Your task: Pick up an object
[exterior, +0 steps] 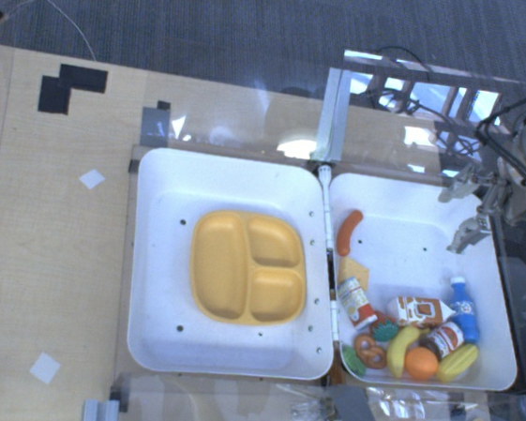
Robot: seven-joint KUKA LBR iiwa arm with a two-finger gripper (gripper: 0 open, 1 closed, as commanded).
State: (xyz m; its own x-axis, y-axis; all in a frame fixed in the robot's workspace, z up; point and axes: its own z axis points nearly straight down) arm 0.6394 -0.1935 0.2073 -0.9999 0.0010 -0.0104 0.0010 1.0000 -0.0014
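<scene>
**Claw hangs bare over the right bin's far right edge**

The claw (470, 212) hovers at the far right side of the right bin (403, 226), fingers spread apart and gripping nothing. The toy food lies heaped in that bin's near corner: a banana (401, 348), an orange (421, 363), a blue bottle (462, 307); a sausage (347, 231) lies apart, by the left wall. The left bin (162, 269) holds a yellow divided tray (247, 267).

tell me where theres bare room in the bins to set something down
The right bin is bare across its upper middle, between the sausage and the claw. Its lower end is crowded with toy food around the orange. The left bin has only margins free around the yellow tray.
</scene>
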